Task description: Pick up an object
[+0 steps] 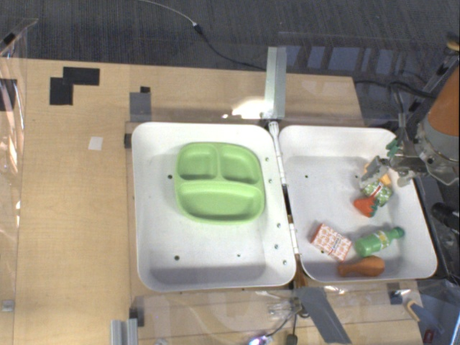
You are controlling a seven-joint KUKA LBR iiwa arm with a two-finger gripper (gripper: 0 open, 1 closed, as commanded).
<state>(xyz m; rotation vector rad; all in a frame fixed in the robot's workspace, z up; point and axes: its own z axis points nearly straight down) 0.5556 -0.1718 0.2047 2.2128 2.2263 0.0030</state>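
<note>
Orange-tipped item (369, 205) in the right bin (316, 192) is best gripped squarely; the tool (392, 165) state cannot be told.

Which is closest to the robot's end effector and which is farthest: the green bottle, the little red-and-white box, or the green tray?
From the end effector, in the camera view:
1. Green bottle, near the right bin's front right.
2. Red-and-white box, left of the bottle in the same bin.
3. Green tray, far off in the left bin.
</note>
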